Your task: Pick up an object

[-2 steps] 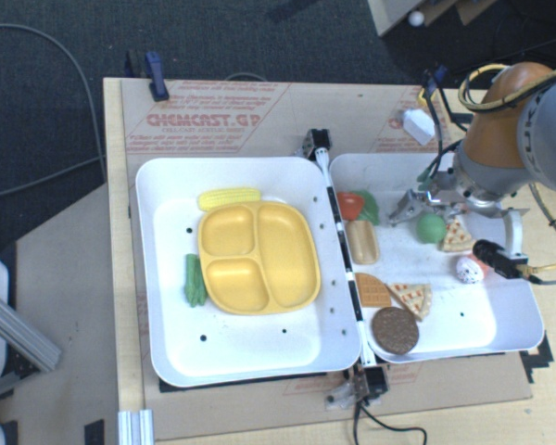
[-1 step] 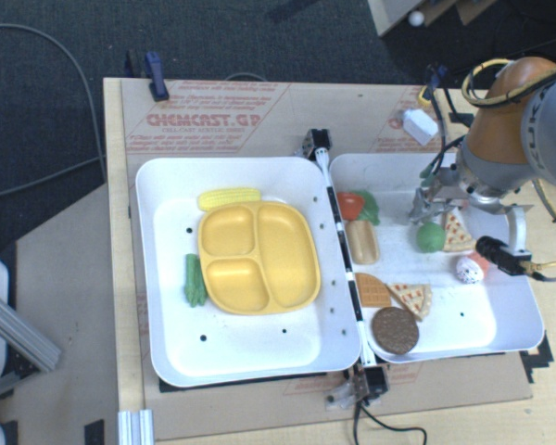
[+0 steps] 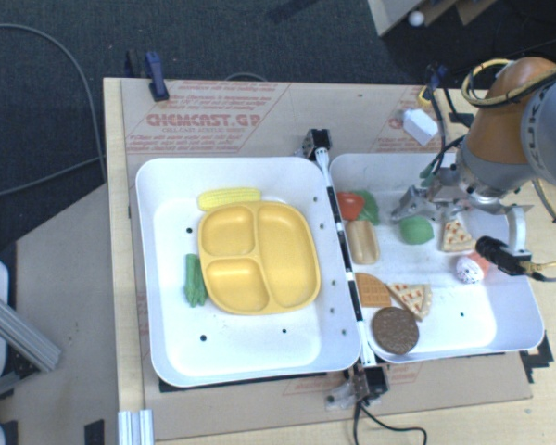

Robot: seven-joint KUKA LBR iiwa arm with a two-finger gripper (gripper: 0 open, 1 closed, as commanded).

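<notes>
1. The gripper [image 3: 424,199] is low in the upper part of the right bin [image 3: 514,318], at the right side of the frame.
2. Whether it is open or closed I cannot tell; no object is seen in its hold.
3. A green round toy [image 3: 415,230] lies just below the gripper, and a pizza slice [image 3: 456,236] just to the right of this toy.
4. Near the bin's left wall are a tomato [image 3: 350,205], a hot dog [image 3: 362,241], a waffle [image 3: 372,290] and a brown cookie [image 3: 395,330].
5. The left bin [image 3: 167,341] holds a yellow divided plate [image 3: 258,256], with a corn cob [image 3: 229,197] above it and a green bean pod [image 3: 195,280] to its left.
</notes>
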